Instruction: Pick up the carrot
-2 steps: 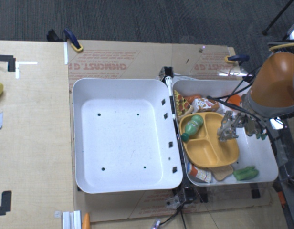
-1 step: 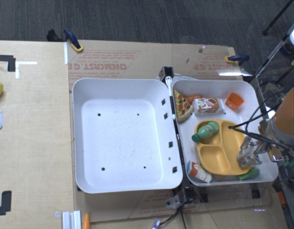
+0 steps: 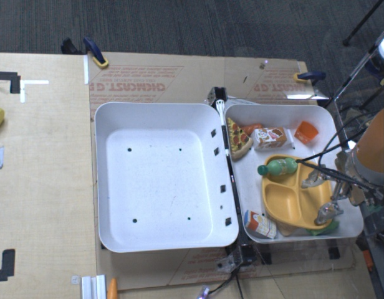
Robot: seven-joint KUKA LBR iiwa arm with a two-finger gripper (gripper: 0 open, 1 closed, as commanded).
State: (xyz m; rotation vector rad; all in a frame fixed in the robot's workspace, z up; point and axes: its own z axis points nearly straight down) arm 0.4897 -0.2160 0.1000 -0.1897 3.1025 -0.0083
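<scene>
i'm at the approach step: my jaws [image 3: 324,198] hover spread and bare over the yellow plastic divided plate [image 3: 290,205]. the small orange carrot piece [image 3: 307,131] lies beyond the plate, so next i reach there.

The wide white left bin [image 3: 158,178] lies bare and open from above, while the right white bin [image 3: 327,118] is crowded: a yellow divided plastic tray [image 3: 292,201] fills its near half, a green bottle [image 3: 278,167] lies across its middle, and a pizza slice [image 3: 238,138], a wrapped bread loaf [image 3: 271,137] and an orange block [image 3: 307,131] line the far wall, leaving narrow gaps.
</scene>
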